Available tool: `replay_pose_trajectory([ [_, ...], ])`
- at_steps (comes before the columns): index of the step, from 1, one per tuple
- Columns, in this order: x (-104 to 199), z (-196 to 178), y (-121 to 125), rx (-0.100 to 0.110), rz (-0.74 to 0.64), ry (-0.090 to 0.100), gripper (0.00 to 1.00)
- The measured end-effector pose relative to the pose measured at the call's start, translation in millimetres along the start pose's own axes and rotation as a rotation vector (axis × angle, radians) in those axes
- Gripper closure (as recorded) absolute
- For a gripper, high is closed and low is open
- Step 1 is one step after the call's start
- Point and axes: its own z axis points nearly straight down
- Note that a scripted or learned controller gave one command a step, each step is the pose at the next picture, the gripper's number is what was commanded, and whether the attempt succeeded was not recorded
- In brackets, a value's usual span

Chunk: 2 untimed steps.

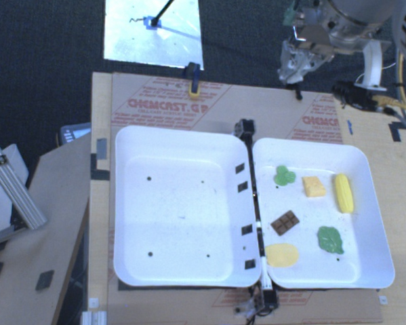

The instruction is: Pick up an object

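Objects all sit in the right bin [374, 201]: yellow corn cob [343, 192], cheese-like block [314, 187], two green pieces [284, 175] [330, 240], brown chocolate square [284, 223], yellow oval [281, 254]. Left bin [132, 155] is beside it. Claw [293, 69] hovers above the table's [393, 168] far edge, can't tell how open, holding nothing.

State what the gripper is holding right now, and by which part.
Nothing. The gripper hangs above the bench beyond the right bin, with nothing between its fingers; the toy food pieces all lie in that bin.
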Motion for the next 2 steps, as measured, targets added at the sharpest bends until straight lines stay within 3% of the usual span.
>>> replay_pose_trajectory([
  [1, -1.5, -28.5, 10.1, 0.017, -0.003, 0.001, 1.0],
  [2, 56.6, 67.3, 6.7, 0.028, -0.006, 0.002, 1.0],
])
